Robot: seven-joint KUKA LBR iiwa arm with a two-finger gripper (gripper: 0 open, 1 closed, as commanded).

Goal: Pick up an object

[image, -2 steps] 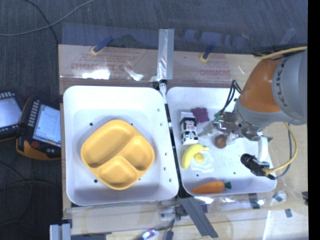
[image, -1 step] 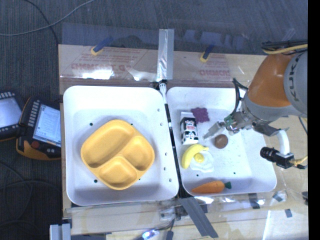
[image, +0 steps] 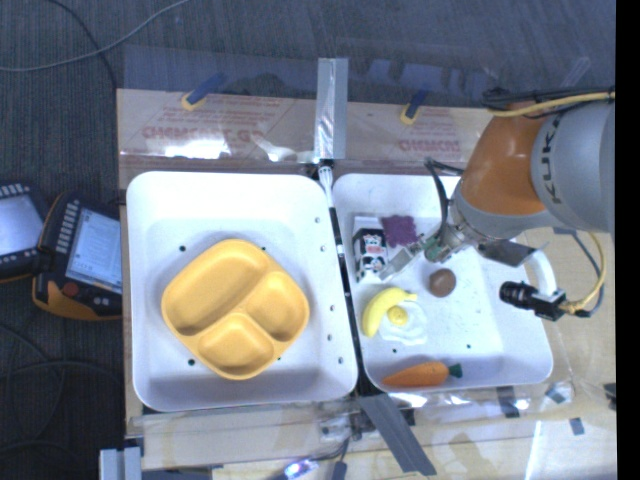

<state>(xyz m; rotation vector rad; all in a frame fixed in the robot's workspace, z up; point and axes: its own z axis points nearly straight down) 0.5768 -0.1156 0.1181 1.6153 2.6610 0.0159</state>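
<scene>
The right bin (image: 520,353) holds several toy foods. A small black-and-white carton (image: 371,251) stands at its left, with a purple grape bunch (image: 401,230) just behind it. A brown ball (image: 442,282) lies mid-bin. A yellow banana (image: 380,308) rests against a fried egg (image: 404,320), and an orange carrot (image: 418,374) lies along the front wall. My gripper (image: 418,253) reaches in from the right and hangs low between the grapes, the carton and the brown ball, its tip close to the carton.
The left bin (image: 150,368) holds a yellow divided plate (image: 235,306). A black cable plug (image: 525,295) hangs over the right bin's right side. A handheld pendant (image: 80,258) lies left of the bench.
</scene>
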